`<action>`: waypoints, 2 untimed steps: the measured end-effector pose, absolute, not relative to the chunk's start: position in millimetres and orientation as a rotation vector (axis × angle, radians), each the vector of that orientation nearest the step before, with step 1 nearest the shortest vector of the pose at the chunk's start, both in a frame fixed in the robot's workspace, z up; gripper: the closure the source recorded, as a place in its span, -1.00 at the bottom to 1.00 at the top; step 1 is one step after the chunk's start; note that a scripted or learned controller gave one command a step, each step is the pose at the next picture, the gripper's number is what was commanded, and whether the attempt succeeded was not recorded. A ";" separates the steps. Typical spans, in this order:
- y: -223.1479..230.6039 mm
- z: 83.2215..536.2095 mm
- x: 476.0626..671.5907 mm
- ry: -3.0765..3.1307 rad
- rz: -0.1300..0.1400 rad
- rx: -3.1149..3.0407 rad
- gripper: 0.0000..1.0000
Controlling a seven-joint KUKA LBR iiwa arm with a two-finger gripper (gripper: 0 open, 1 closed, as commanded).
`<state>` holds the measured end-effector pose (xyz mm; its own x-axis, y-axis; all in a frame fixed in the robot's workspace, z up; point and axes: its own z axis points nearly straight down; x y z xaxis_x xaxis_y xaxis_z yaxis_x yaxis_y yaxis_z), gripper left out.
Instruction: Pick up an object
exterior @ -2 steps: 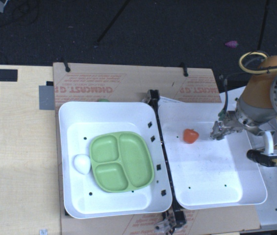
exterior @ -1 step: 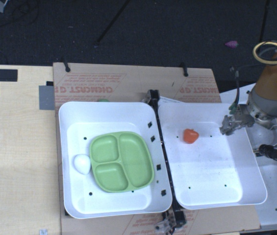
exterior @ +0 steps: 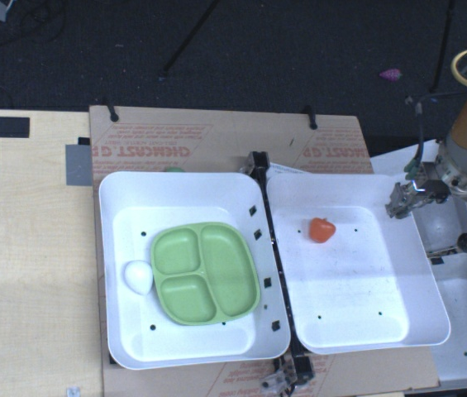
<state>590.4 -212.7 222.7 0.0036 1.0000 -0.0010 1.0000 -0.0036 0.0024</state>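
Observation:
A small red-orange object (exterior: pixel 321 230) lies in the right bin (exterior: pixel 415 304), toward its upper middle. In the left bin (exterior: pixel 126 201) rests a green divided plate (exterior: pixel 205 272) with three compartments, and a white egg-shaped object (exterior: pixel 138 277) sits against the plate's left edge. My gripper (exterior: pixel 405 198) hangs at the right bin's upper right rim, well to the right of the red-orange object and apart from it. Nothing shows between its fingers.
Both bins stand on a cardboard sheet (exterior: pixel 216 143) over a light wooden bench (exterior: pixel 26 263). A black divider strip (exterior: pixel 270 255) runs between the bins. Dark floor with cables lies behind. The arm's orange band (exterior: pixel 462 122) is at the right edge.

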 end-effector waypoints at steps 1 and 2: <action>-212.0 265.3 591.0 2.221 0.002 2.218 1.00; -163.1 268.3 586.1 2.228 -0.001 2.220 1.00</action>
